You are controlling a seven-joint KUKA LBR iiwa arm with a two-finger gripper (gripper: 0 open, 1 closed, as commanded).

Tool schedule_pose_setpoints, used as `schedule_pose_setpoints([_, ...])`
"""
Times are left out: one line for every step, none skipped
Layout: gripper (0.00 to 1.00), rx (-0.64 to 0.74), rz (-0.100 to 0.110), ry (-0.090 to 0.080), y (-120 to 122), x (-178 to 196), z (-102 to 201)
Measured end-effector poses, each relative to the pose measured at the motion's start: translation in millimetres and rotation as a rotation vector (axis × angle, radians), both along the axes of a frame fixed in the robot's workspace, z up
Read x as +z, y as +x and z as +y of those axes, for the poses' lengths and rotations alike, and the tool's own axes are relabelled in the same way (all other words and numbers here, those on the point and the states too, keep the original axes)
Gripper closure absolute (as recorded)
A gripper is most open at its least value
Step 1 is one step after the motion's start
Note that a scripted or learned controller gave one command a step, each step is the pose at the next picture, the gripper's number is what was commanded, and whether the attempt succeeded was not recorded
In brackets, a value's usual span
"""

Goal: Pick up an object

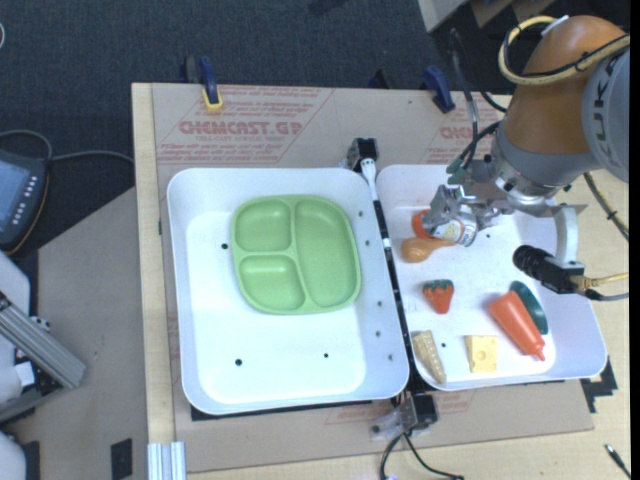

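Nearest the camera, along the front edge of the right bin (590, 353), lie a pale corn-like wedge (428, 356) and a yellow cheese block (481, 353), a little apart. Just behind them sit a small strawberry toy (438, 295) and, to its right, an orange carrot toy (517, 324) lying at a slant with a dark green piece (530, 306) touching its far side. Above the carrot a black cylindrical part (542, 266) of the arm's mount hangs over the bin.

The left bin (200, 318) holds 1 light green divided plate (297, 254) with 3 compartments, set toward the bin's far half.

Farther back in the right bin, an orange pear-shaped toy (419, 249) lies near the wall shared by the 2 bins. The gripper (450, 220) hangs directly over it, its tip just beside the toy's far end; a small white and orange thing sits at the tip, but whether the claw is open, closed or gripping it cannot be told. The grey arm (560, 88), with its orange band, fills the far right corner and hides the bin's back edge there.

Beyond the bins, the brown board (150, 168) bears faint red print reading "CHEMCAST GP", and 2 blue clamps (208, 80) pin its far edge.
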State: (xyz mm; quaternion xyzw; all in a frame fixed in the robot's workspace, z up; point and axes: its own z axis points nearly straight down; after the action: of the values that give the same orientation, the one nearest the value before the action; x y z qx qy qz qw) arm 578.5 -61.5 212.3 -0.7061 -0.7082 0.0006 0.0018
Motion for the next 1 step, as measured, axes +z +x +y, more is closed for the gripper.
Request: schedule_pose_setpoints([1.00, 0.002, -0.001, 0.001, -19.1, 12.9, 53.5])
